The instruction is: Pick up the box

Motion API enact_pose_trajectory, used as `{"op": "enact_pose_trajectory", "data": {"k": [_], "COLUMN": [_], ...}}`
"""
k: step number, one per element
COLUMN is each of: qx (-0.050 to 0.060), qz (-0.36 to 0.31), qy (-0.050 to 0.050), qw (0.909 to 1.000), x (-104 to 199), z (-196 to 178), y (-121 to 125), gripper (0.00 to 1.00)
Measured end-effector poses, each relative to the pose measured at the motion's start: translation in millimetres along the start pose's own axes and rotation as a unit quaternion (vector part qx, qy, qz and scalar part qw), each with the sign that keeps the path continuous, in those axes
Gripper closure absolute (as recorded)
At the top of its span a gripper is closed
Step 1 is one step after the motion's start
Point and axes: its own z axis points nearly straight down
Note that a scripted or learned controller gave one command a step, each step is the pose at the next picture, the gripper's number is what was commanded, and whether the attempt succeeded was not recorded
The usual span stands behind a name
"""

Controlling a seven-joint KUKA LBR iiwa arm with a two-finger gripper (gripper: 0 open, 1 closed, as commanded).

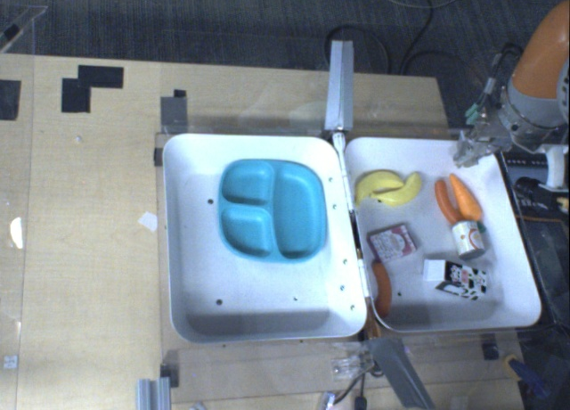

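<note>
Claw (469, 151) over far right corner of right bin (521, 248); open or closed, cannot tell, holds nothing visible.
Box (393, 242), small flat, dark red w/ white label, lies mid bin, apart from claw. Near it: curved yellow banana (388, 187), orange carrot (458, 200). Left bin (191, 239): smooth blue divided tray (272, 209).

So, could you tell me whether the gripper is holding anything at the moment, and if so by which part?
Nothing is held. The gripper hangs over the right bin's upper right corner with nothing between its fingers; the box lies untouched on the bin floor.
</note>
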Motion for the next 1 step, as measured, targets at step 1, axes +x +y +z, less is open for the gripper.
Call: {"op": "enact_pose_trajectory", "data": {"k": [1], "qx": [-0.001], "qz": [0.008], "qy": [0.001], "qw": [1.0], "x": [71.7], "z": [-66.8], "y": [-4.4], "gripper": [1.0]}}
